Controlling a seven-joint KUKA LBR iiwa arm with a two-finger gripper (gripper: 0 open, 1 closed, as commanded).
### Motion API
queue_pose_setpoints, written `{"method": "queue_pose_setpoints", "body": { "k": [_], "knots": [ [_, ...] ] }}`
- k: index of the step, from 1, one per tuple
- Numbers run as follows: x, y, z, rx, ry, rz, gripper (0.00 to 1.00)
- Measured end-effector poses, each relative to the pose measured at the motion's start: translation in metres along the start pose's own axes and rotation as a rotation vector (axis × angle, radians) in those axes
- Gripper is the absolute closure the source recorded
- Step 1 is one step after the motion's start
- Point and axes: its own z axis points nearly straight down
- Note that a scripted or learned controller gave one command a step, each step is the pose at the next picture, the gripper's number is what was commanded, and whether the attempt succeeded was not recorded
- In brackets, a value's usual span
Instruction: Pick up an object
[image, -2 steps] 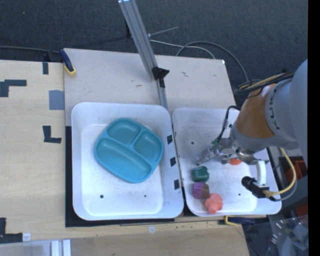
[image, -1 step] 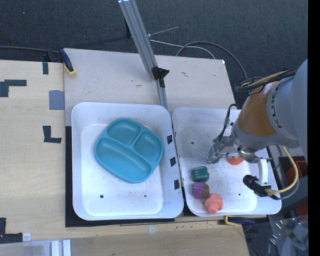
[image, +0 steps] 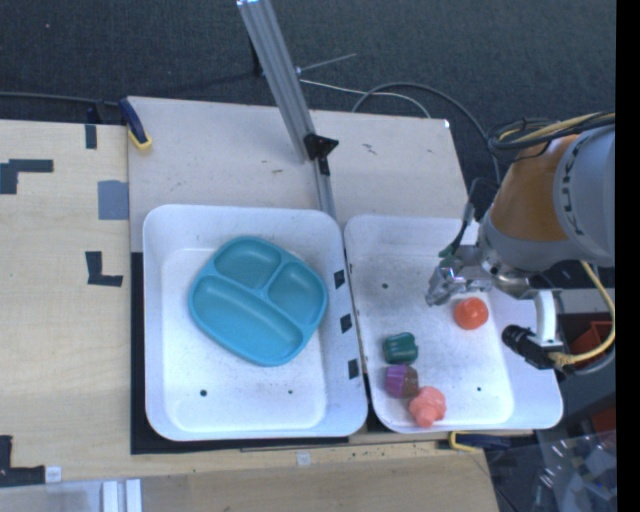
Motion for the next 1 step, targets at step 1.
{"method": "queue_pose_setpoints", "body": {
  "k": [1],
  "knots": [
    [-0.0063, 0.0096, -0.0528, 0.000, -0.001, 0.001, 1.00]
  ]
}}
